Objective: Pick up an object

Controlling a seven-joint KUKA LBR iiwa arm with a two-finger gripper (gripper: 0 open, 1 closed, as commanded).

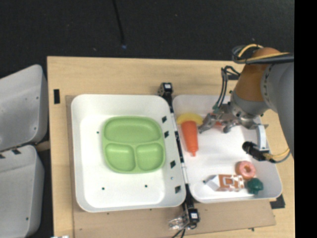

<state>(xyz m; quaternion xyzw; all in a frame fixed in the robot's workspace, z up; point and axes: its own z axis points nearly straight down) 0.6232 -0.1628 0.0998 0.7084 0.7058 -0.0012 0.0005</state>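
In the right bin (218,155) an orange carrot (189,137) lies along the left wall, with a yellow piece (188,118) just behind its top. My gripper (214,122) hangs low over the bin's back half, right of the yellow piece and the carrot's top, with nothing visibly between its fingers. At the front right lie a pink donut-shaped ring (245,169), a dark green object (255,185) and a white packet with orange print (224,182).
The left bin (89,182) holds a green divided plate (133,143). The arm's orange band (252,81) and grey wrist stand over the right bin's back right corner. A black cable fitting (251,149) hangs near the right wall.
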